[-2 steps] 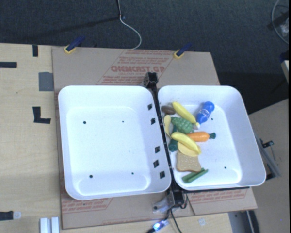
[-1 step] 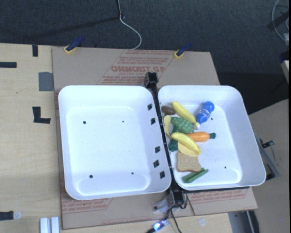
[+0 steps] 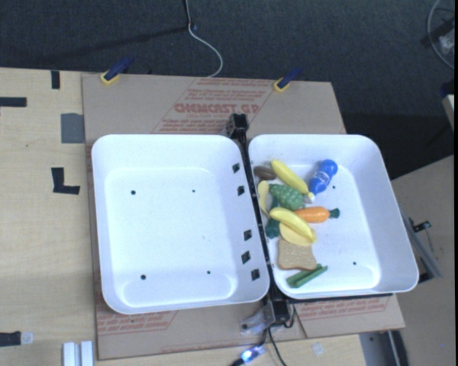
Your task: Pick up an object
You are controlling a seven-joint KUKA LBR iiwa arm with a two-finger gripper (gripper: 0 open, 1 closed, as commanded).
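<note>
The right bin (image 3: pixel 366 204) holds a cluster of toy foods along its left side. A yellow banana (image 3: pixel 289 176) lies near the top, with a blue bottle (image 3: pixel 322 175) to its right. Below them sit a dark green leafy piece (image 3: pixel 286 197), an orange carrot (image 3: pixel 314 214) and a second banana (image 3: pixel 291 225). A tan bread slice (image 3: pixel 296 256) and a green bean pod (image 3: pixel 306 275) lie nearest the front. A brown piece (image 3: pixel 263 171) pokes out by the divider.
The left bin (image 3: pixel 168 219) stands beside the right one on a cardboard sheet (image 3: pixel 206 105) held by blue and yellow clamps (image 3: pixel 116 70). A cable (image 3: pixel 202 40) runs across the dark floor behind. Black clips line the seam between the bins.
</note>
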